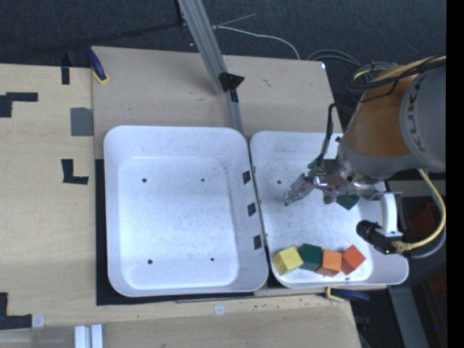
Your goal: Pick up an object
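The tabletop (43, 143) carries two shallow white bins side by side: the left bin (177, 209) and the right bin (290, 158). From the right the grey arm (406, 122), with its orange band (380, 118) above the wrist, bends down over the right bin, its wrist low and turned toward the bin's middle. The hand (297, 192) points left and slightly downward, just above the bin floor; its fingers look slightly apart with nothing between them. A small teal block (349, 202) sits just beside the wrist on its lower right, partly hidden. Along the bin's near edge four blocks lie in a tight row, well apart from the hand: a yellow block (288, 259), a green block (311, 254), an orange block (331, 261) and a red-orange block (354, 257).
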Motion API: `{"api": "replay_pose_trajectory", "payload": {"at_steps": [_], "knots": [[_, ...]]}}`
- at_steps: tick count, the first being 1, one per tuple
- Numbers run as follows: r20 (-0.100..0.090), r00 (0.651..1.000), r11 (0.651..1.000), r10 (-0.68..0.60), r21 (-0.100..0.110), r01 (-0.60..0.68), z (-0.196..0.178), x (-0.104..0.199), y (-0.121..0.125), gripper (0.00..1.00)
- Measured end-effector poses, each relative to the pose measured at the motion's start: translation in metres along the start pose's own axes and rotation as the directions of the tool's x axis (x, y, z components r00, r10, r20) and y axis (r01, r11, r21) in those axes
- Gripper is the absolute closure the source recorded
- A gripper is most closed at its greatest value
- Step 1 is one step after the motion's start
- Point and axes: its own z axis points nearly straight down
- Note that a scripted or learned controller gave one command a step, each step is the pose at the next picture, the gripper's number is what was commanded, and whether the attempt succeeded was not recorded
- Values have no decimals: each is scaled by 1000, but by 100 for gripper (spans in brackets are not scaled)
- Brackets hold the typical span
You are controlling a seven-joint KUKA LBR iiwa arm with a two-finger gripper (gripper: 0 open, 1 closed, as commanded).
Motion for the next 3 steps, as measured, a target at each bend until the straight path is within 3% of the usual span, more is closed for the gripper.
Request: {"api": "replay_pose_trajectory", "payload": {"at_steps": [1, 2, 3], "knots": [[1, 1000, 1000, -1, -9, 1, -15, 13, 6, 0], [6, 1000, 1000, 5, -14, -4, -53, -52, 39, 0], [0, 1000, 1000, 4, 1, -4, 92, -97, -6, 0]]}}
